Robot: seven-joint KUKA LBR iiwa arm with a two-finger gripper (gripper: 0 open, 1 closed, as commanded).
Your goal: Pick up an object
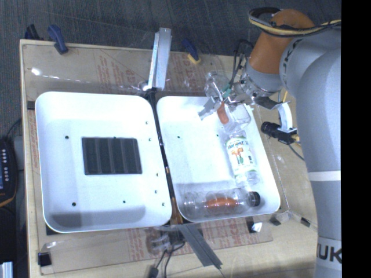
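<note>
**Q:** What can't you make out from up here?

**A:** Mostly my own gripper [215, 100]. It sits over the far edge of the right bin [191, 155], its metal parts mixed up with clear plastic and glare, and I cannot tell whether it is released or clenched, or whether anything is in it. My arm [313, 80] comes in from the right and is cut off by the frame, and it covers part of the bench [87, 59] on that side.

**Q:** And the things to pick?

**A:** Both are clear bottles, so their outlines are faint. One, the labelled bottle [240, 158], lies lengthwise along the right wall of the right bin, its orange top [222, 116] pointing toward my gripper and just beside it. Whether they touch, I cannot tell. The second bottle [220, 201] lies across the near wall of the same bin, with something orange inside and a dark cap to the right; the two bottles meet or nearly meet in the near right corner.

**Q:** Where is the open room?

**A:** The left half of the right bin's floor is bare white. The left bin [52, 155] holds a dark ribbed rectangle [112, 155] in its middle, with bare floor all round it. A metal bar [159, 59] stands at the far end of the seam between the bins.
</note>
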